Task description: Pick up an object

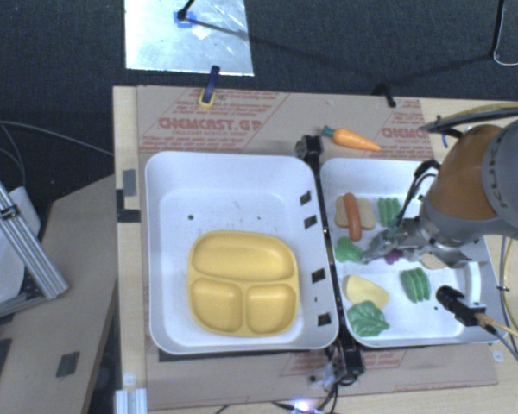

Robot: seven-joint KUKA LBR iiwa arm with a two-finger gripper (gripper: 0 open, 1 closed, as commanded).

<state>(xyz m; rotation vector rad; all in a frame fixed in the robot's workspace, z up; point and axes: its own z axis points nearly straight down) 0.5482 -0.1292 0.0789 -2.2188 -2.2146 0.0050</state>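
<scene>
Arm reached in from the right over the right bin (453,335), gripper (382,248) low among toy food, finger state I couldn't tell, hot dog (353,216) just above, yellow tray (243,281) in the left bin (229,178), carrot (350,138) outside on the bench.

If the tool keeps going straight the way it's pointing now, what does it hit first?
Probably the green leafy piece in the right bin: the tool points left and down toward it, with the hot dog just beyond. Height above it is unclear.

One fixed camera looks down at a slant on the brown cardboard-topped desk (242,115), both shallow white bins framed.
</scene>
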